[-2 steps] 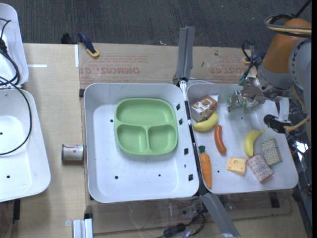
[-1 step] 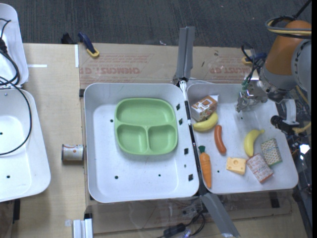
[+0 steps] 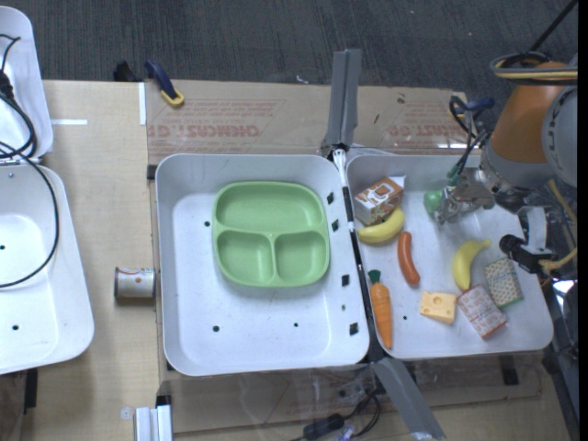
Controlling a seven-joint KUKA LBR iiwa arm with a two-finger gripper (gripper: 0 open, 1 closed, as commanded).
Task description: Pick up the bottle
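White bins sit side by side on the table (image 3: 101, 154). Left bin (image 3: 184, 320) holds a light green plate (image 3: 272, 232) w/ three compartments, set toward the far half, nothing on it.

Right bin (image 3: 533, 333) holds a mix of toy food: small carton (image 3: 378, 198) w/ orange and white print near the far left corner, banana (image 3: 382, 228) just in front of it and touching; red sausage (image 3: 408, 259) nearer the middle; carrot (image 3: 381, 313) along the left wall, green top pointing away; cheese wedge (image 3: 439, 306) front centre; second banana (image 3: 468, 263) standing more upright to its right; pink-red packet (image 3: 481, 311) and green patterned packet (image 3: 503, 282) at the front right, touching each other.

Green bottle (image 3: 435, 201) lies in the far part of the right bin, right of the carton, mostly hidden by the gripper.

Arm (image 3: 533, 122) comes in from the right, orange band up high, wrist angled down and left. Gripper (image 3: 447, 208) sits right at the bottle; can't tell if it's wide, narrow or gripping.

Outside the bins: small can (image 3: 134, 283) on its side left of the left bin.
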